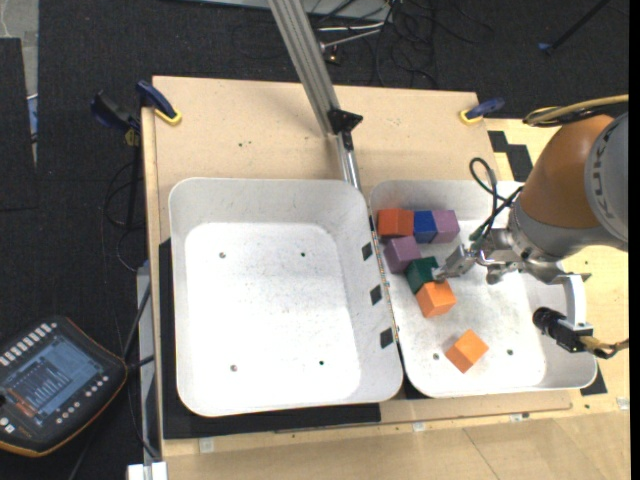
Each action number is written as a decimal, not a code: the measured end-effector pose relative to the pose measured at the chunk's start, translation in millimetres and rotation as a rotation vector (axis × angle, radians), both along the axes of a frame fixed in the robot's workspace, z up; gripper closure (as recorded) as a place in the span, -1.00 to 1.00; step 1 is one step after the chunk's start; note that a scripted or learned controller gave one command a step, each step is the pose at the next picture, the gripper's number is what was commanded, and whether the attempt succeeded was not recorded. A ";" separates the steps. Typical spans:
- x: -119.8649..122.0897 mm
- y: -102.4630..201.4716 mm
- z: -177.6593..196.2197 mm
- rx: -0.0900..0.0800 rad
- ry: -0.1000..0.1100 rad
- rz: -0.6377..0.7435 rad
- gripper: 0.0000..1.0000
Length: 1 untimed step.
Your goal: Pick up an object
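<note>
**Arm lining up on the block pile**

Left bin [200, 298] has no blocks. In the right bin [520, 368], the green block [421, 271] sits by an orange block [435, 298]. The tool [462, 261] hovers just right; can't tell its opening. Best to drop squarely over one block.
</note>
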<state>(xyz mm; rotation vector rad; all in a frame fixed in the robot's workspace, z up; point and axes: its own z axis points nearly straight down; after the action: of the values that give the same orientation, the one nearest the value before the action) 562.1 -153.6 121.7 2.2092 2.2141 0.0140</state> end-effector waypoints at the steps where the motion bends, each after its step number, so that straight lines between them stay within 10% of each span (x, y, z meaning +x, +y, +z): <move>1: -0.1 0.6 8.0 0.002 0.001 -0.002 1.00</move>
<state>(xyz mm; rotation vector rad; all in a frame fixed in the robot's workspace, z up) 562.0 -152.9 129.6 2.2127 2.2133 0.0150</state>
